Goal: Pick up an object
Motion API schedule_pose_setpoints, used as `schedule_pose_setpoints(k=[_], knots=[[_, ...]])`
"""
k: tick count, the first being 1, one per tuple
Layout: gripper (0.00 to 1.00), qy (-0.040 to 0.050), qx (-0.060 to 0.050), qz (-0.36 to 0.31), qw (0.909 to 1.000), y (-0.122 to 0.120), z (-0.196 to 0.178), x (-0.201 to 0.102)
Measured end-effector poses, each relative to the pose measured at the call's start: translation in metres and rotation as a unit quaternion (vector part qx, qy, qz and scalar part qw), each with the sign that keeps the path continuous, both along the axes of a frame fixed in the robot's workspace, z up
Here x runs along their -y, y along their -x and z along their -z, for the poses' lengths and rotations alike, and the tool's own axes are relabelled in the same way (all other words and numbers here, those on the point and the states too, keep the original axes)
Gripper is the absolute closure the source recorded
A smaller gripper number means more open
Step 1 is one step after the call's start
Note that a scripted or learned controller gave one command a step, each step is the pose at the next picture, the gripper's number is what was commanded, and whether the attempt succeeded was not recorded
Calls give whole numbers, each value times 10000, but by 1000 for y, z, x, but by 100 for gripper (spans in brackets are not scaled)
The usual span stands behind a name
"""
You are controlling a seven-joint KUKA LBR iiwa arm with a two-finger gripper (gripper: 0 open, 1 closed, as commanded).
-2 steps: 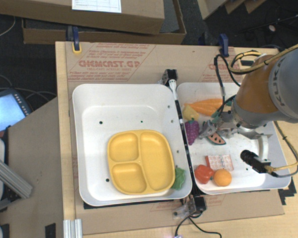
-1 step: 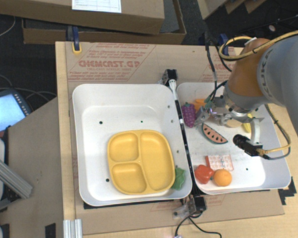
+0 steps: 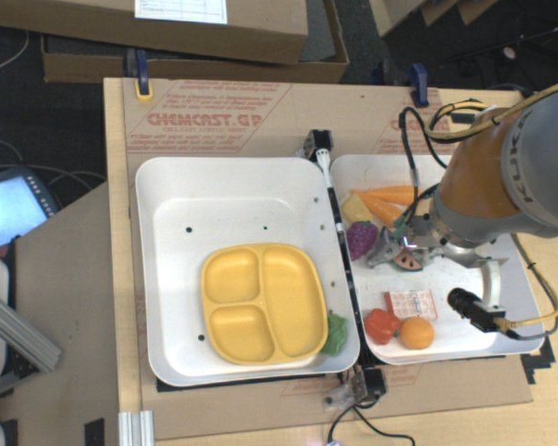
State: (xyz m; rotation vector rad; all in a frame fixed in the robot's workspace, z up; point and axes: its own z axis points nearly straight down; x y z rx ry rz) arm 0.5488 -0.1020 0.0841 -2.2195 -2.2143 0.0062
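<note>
Objects for picking are lying in the right bin (image 3: 511, 342). A yellow divided plate (image 3: 262, 302) is sitting in the left bin (image 3: 167, 249), a green item (image 3: 337, 334) touching its right edge. Rightward, purple grapes (image 3: 362, 239), orange carrot (image 3: 391, 201), red tomato (image 3: 381, 324) and orange fruit (image 3: 417, 333) are resting. The claw (image 3: 402, 247) is hovering beside the grapes; its opening cannot be determined.

— What colours sit in the shallow white plastic bins (image 3: 167, 193)?
— A yellow three-compartment plate (image 3: 263, 302) beside a green leafy piece (image 3: 337, 334); opposite, a purple grape bunch (image 3: 361, 240), orange carrot (image 3: 387, 201), red tomato (image 3: 382, 324), orange ball (image 3: 417, 333)
</note>
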Motion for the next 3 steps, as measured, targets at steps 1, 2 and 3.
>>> schedule_pose_setpoints(k=[1, 2, 3], knots=[[100, 5, 37, 0, 10000, -3, -10, 0], [100, 3, 93, -53, 9999, -34, -107, -73], [100, -2, 43, -32, 10000, -5, -137, -104]])
